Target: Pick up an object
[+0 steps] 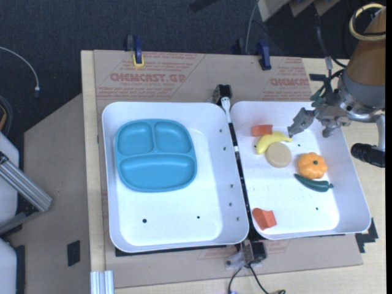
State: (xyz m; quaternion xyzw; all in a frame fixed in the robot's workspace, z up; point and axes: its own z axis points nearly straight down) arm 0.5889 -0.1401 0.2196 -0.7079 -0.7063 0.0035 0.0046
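Arm (366,60): cut off by the frame's right edge; only the orange band and the grey wrist are seen.
Gripper (314,122): seen over the upper right of the right bin. Two grey fingers are spread apart, one at the left (300,122) and one at the right. Nothing is seen between them.
Hard to make out: whether the fingertips touch the bin floor cannot be told.
Right bin (349,208): six small things are held in it.
Red block (262,130): found near the upper left of the right bin, just beside the yellow banana.
Yellow banana (272,141): lying just left of the left fingertip, touching the tan disc.
Tan disc (278,156): placed below the banana.
Orange pumpkin (312,166): set right of the disc, below the gripper.
Green pepper (313,184): lying just under the pumpkin.
Red wedge (264,217): placed alone at the lower left corner, well apart from the rest.
Open room: bare floor is left across the lower right of the right bin.
Left bin (116,219): a blue divided plate (156,155) is held in its upper part.
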